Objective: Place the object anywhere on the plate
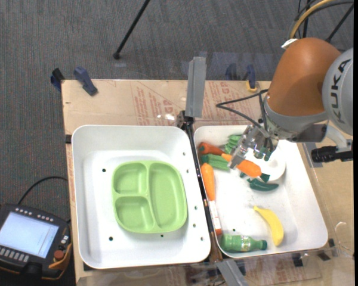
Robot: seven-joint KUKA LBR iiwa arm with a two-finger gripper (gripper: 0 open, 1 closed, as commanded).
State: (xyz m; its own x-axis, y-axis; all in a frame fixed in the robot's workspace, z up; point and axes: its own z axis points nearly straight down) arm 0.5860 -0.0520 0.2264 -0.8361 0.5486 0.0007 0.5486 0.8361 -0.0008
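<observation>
The green divided plate [149,196] sits bare in the left bin [83,159], while the gripper [250,149], its opening impossible to judge, hangs over a toy carrot [246,166] in the right bin [304,213], presumably to pick it.

Green divided plate [149,196], left bin [83,159]

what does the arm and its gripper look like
The arm is grey with a rounded orange band above the wrist and black KUKA lettering on its side. Cables loop over it. The gripper is small, metallic grey.
</observation>
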